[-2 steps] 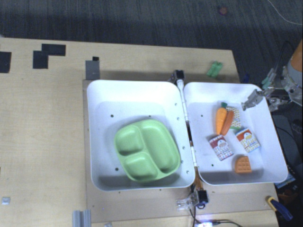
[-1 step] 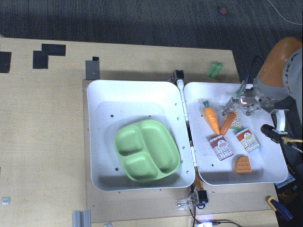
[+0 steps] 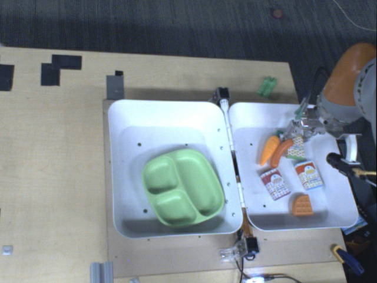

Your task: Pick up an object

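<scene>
We see the gripper (image 3: 297, 130) low in the right bin (image 3: 250, 119), just beside the carrot (image 3: 270, 149) on its upper right. We cannot tell its state. Below the carrot lie two cartons (image 3: 275, 183) and a waffle (image 3: 302, 205); left of it, a green tray (image 3: 182, 186) fills the left bin (image 3: 126, 122).

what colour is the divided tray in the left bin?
Light green, plain with no pattern. The divided tray shows best in the camera view, lying in the left bin.

Toys clustered mid right bin (image 3: 247, 175)
</scene>
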### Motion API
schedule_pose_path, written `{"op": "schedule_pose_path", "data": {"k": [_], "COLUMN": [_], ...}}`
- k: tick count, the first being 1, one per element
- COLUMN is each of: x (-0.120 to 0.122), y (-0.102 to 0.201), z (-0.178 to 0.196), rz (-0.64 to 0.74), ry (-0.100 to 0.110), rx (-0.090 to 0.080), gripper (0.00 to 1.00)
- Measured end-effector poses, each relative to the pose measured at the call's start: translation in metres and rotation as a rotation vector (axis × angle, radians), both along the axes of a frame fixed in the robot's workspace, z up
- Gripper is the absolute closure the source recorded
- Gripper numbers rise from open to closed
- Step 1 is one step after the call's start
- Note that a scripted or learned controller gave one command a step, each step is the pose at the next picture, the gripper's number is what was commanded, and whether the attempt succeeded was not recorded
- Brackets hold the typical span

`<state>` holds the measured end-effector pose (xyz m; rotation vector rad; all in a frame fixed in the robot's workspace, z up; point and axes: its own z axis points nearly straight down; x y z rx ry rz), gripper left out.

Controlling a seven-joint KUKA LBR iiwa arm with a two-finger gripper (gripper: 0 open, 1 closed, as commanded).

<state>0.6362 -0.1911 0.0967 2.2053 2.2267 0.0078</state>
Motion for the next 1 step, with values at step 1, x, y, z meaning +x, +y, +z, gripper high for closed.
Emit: {"op": "schedule_pose_path", "data": {"k": [1], "x": [0.0337], "y": [0.0983], "z": [0.1305], "rz": [-0.003], "ry": [0.002], "rx": [0.003], "gripper": [1.0]}}
